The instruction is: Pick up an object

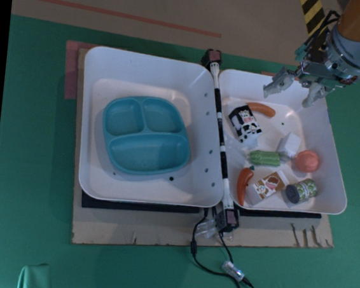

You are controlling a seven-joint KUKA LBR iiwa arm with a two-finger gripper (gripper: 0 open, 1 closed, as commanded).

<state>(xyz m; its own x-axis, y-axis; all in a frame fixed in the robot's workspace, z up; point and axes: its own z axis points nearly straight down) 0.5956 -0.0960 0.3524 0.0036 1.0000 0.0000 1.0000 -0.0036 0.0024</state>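
The tool (297,87) hangs spread and holding nothing above the far edge of the right bin (332,159), so I'd say this is the approach, with nothing picked yet. Every candidate lies in that bin: a sausage (261,109) nearest the tool, a cow-print carton (245,124), a white block (289,144), a green cucumber (265,158), a tomato (307,161), a chili pepper (244,184), a small juice box (267,186) and a can (301,190). The next move calls for choosing 1 and dropping straight over it. The sausage sits near the far wall, leaving little finger room. The tomato has more bare floor around it. The left bin (94,74) holds a teal divided plate (146,135).
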